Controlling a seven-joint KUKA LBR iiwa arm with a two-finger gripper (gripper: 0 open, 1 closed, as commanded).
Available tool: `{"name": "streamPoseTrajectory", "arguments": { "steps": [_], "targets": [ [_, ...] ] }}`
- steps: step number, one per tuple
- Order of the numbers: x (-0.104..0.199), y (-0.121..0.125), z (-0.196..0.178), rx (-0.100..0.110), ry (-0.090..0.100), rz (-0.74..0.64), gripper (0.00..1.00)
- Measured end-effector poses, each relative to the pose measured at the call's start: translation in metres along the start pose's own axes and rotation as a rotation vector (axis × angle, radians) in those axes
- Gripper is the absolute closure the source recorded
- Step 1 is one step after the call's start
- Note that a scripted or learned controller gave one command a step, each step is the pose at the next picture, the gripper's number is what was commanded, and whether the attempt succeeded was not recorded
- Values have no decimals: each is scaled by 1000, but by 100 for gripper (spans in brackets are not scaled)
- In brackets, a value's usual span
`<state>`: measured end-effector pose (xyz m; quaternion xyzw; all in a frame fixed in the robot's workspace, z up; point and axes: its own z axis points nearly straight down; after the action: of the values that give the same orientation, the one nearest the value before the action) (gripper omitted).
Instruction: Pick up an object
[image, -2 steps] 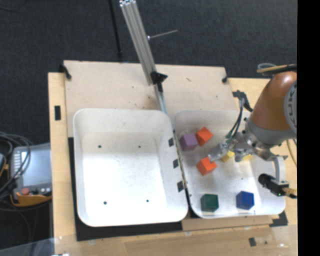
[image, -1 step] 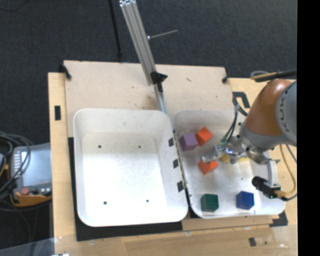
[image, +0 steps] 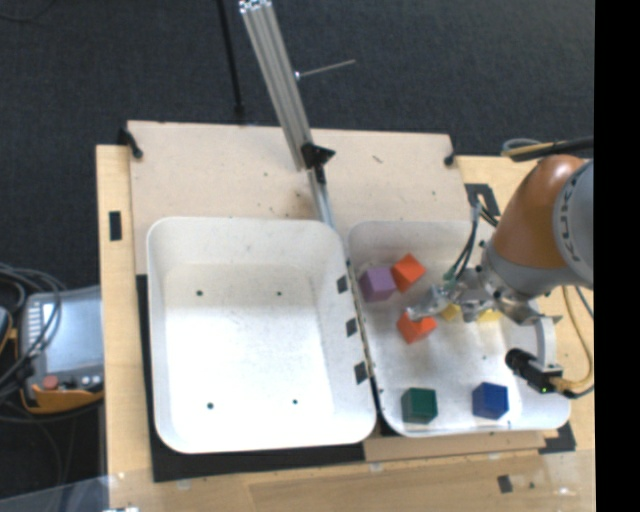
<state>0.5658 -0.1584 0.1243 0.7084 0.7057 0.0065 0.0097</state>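
Small orange block (image: 417, 327) is sitting mid right bin (image: 450, 425), tilted, right at the tip of the two-finger gripper (image: 436, 306). Gripper is reaching in from the right and touching or just over the block's upper right edge. Can't tell how the jaws are standing, and can't tell if the block is between them.

A second orange cube (image: 407, 271) is lying just above it, next to a purple cube (image: 377, 283), the two nearly touching. A small yellow piece (image: 487, 315) is peeking out under the wrist. A green cube (image: 420, 404) and a blue cube (image: 490, 399) are sitting apart along the bin's near wall.

Grey arm with orange band (image: 535, 225) is hanging over the bin's right side. Left white bin (image: 160, 240) is lying beside it on the wooden bench (image: 220, 160).
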Motion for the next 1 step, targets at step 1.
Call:
{"name": "streamPoseTrajectory", "arguments": {
  "steps": [1],
  "targets": [
    [-1,2,-11,-6,-1,5,100]
  ]
}}
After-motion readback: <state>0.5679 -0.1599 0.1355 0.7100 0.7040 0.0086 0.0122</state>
